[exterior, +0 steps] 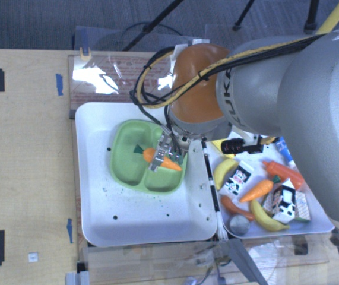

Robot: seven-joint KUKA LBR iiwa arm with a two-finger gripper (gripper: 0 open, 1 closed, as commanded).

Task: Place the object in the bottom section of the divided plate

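A green divided plate lies in the left white bin, towards its far right. An orange toy carrot with a green top is over the plate's right side, across the ridge between sections. My gripper comes down from the orange-banded wrist straight onto the carrot. Its fingers straddle the carrot's middle and look shut on it. The wrist hides the plate's far right rim.
The right bin holds two bananas, another orange carrot, a red pepper, patterned cards and a grey ball. The bins' shared wall runs just right of the plate.
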